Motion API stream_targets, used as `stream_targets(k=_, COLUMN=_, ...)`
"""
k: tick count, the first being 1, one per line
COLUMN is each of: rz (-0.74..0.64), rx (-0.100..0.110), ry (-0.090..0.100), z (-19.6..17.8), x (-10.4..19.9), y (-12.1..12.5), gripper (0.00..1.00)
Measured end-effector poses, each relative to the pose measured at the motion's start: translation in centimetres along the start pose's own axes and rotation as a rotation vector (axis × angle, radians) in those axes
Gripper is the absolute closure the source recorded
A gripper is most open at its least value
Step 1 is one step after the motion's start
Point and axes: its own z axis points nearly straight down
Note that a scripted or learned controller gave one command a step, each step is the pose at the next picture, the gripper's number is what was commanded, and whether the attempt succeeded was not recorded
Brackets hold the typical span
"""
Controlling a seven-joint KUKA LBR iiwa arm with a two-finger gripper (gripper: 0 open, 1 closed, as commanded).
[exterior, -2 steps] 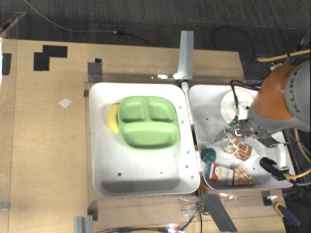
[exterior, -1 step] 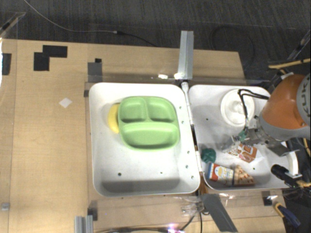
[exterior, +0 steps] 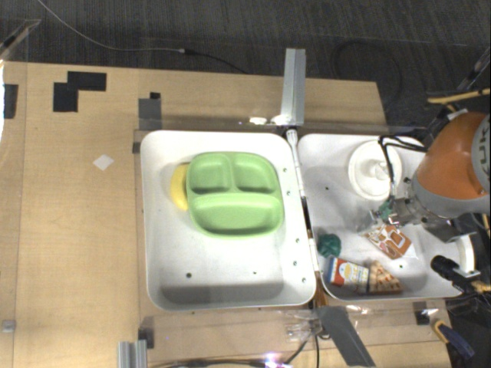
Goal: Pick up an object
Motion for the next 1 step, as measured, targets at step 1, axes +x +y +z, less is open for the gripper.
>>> stream_targets(k=1, rz=-0.023, rx=0.012, ry=0.005, z=-10.99, x=3.5, y=0.49, gripper=1.0)
